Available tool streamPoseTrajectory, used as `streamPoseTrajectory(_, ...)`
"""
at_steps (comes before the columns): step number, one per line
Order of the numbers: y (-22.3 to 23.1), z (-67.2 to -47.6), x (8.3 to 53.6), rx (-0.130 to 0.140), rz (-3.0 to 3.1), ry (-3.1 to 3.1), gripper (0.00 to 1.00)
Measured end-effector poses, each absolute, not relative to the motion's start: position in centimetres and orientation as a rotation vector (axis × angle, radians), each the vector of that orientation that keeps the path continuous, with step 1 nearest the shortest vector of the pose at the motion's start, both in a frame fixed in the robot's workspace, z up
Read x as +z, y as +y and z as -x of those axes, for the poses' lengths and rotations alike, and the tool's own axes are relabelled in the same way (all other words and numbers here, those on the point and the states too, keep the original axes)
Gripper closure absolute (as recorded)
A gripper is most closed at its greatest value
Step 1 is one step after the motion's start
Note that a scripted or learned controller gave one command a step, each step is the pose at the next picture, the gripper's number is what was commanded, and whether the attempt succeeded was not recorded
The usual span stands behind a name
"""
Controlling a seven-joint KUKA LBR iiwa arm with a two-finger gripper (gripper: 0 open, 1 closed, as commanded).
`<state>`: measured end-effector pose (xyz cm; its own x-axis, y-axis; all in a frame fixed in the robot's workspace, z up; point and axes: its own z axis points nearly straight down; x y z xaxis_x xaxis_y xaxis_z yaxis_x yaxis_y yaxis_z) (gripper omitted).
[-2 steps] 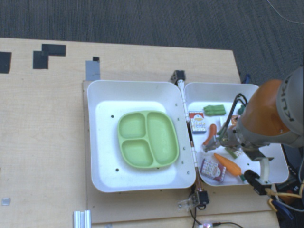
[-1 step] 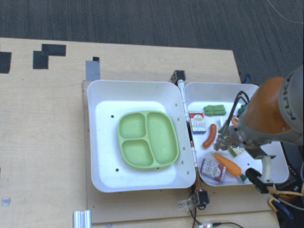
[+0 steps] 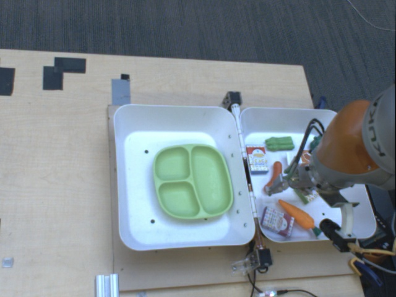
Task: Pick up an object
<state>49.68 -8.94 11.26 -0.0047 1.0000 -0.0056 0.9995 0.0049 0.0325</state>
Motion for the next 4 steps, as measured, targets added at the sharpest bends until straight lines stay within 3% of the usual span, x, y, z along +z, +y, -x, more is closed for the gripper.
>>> streamPoseTrajectory(1, -8.5, -48.9, 8.7, 0.007, -2.217, 2.216, 0.0)
streamPoseTrajectory(2, -8.4, -49.1, 9.8, 0.014, -2.212, 2.215, 1.0)
streamPoseTrajectory(3, -1.3, -54.9, 18.5, 0.006, -2.216, 2.225, 1.0)
streamPoseTrajectory(4, -1.4, -54.8, 18.5, 0.003, -2.215, 2.226, 0.0)
